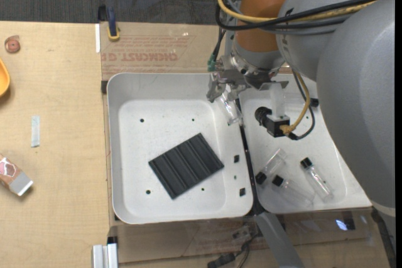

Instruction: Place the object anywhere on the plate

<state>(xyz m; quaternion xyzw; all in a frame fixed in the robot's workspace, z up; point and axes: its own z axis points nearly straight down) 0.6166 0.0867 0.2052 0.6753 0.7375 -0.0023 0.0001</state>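
A dark ribbed rectangular plate (186, 165) lies flat and turned at an angle in the left bin (125, 154), near its middle. My gripper (227, 100) hangs over the divider between the two bins, at the left bin's upper right corner, above and to the right of the plate. Whether it holds anything is hidden by the wrist and by glare. In the right bin (352, 191) lie a clear vial with a black cap (314, 176) and another clear piece (272, 166), with small black bits (277, 181) beside them.
Two small black bits (237, 159) lie by the left bin's right wall. The large grey arm covers the right bin's far side. On the wooden bench at left lie a grey strip (35, 132) and a small block (16, 177). A blue clamp (111, 25) stands behind the bins.
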